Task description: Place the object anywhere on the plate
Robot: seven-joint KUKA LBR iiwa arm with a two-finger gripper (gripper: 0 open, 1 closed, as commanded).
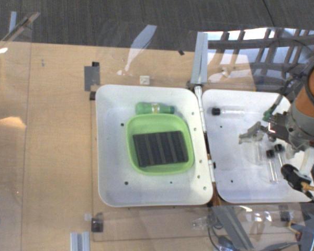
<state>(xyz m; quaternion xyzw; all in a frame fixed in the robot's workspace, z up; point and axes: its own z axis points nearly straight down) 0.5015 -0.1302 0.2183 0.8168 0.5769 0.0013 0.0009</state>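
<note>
A green plate (pixel 184 125) sits in the left bin (pixel 112 140). A dark ridged rectangular object (pixel 159 148) lies flat on the middle of the plate. A green bottle-like object (pixel 154 109) lies on the bin floor just beyond the plate's far rim. My gripper (pixel 253 133) hangs over the right bin (pixel 235 182), well to the right of the plate. It points left, and nothing shows clearly in it. The arm's orange band (pixel 310 95) is at the right edge.
In the right bin lie a clear tube with a black cap (pixel 225 111) near the far wall, small black pieces (pixel 273 150) and clear parts (pixel 272 169) under the wrist. A metal post (pixel 200 59) stands behind the gap between the bins.
</note>
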